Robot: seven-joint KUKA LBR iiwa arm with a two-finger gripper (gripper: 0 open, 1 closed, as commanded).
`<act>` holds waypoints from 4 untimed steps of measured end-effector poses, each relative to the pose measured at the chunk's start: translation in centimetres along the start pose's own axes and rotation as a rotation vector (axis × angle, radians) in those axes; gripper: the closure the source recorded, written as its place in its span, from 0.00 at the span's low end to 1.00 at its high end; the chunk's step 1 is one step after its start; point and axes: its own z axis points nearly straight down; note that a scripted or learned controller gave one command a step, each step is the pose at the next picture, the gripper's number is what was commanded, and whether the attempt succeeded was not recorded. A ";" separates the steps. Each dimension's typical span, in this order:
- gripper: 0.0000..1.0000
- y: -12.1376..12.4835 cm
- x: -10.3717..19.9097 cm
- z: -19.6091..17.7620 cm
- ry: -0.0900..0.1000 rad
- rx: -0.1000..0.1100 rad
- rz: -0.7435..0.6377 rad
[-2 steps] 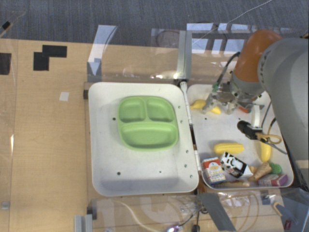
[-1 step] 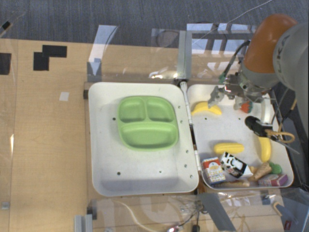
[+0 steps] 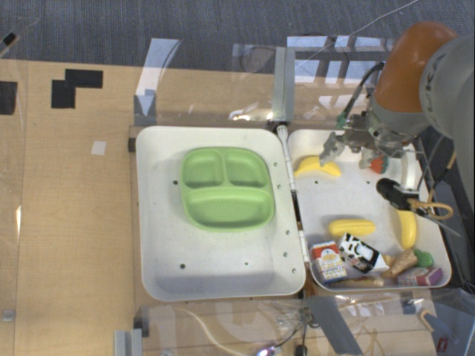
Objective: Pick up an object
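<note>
Wooden surface (image 3: 67, 199), w/ my pincer (image 3: 347, 154) over the far end of the right bin (image 3: 356, 199). It is open, holds nothing. Nearest obj. is a banana (image 3: 318, 167), just beside it, lying in the bin. Nothing picked yet; grasp and lift are left, I think.

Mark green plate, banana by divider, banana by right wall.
green plate (image 3: 226, 206), camera view, big lower compartment
banana by divider (image 3: 318, 168), camera view, mid body
banana by right wall (image 3: 407, 230), camera view, mid body
</note>
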 end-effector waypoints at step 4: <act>1.00 3.5 1.2 0.0 0.000 0.000 0.092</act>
